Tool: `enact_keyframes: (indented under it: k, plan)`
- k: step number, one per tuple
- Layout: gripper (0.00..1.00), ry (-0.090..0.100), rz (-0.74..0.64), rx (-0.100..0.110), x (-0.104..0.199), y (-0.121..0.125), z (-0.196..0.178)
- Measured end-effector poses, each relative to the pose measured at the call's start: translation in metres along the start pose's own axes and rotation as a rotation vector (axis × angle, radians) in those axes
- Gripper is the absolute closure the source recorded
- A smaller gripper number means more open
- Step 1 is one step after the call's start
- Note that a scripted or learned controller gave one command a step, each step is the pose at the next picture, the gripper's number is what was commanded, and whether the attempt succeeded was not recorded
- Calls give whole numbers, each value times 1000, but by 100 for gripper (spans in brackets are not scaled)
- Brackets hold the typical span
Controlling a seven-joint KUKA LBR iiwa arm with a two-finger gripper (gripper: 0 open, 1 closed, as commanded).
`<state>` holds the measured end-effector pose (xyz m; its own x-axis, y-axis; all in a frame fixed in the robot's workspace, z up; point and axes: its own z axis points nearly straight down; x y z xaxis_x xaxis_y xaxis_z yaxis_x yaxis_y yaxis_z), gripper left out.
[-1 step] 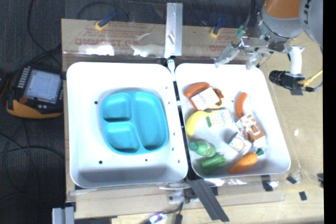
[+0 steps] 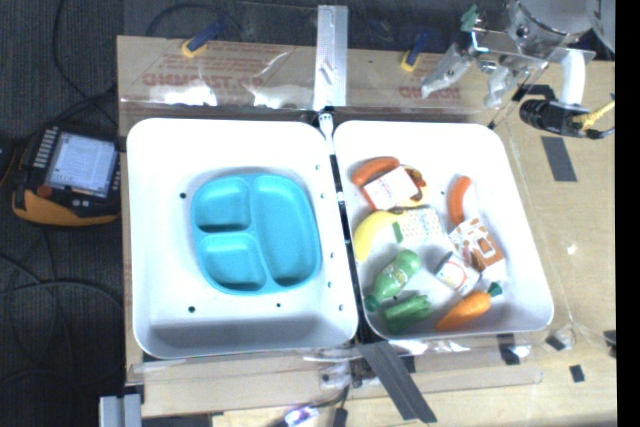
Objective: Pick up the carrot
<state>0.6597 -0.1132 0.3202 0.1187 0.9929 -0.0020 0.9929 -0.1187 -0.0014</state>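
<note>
The carrot (image 2: 466,308), orange with a green top, lies at the front right corner of the right bin (image 2: 520,215), beside small white cartons. My gripper (image 2: 470,85) hangs above the bench behind the right bin's back edge, well away from the carrot. Its two grey fingers (image 2: 440,75) are spread apart, open, with nothing between them.
The right bin also holds a hot dog (image 2: 375,168), a red sausage (image 2: 458,198), a yellow lemon (image 2: 372,233), green vegetables (image 2: 395,280) and cartons (image 2: 474,247). A blue divided plate (image 2: 255,230) sits in the left bin (image 2: 160,215). A tablet (image 2: 75,170) lies far left.
</note>
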Motion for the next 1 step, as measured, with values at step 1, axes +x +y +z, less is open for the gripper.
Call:
enact_keyframes:
  k: [1]
  plan:
    - [0, 2, -259, 1, 58, -25, 137]
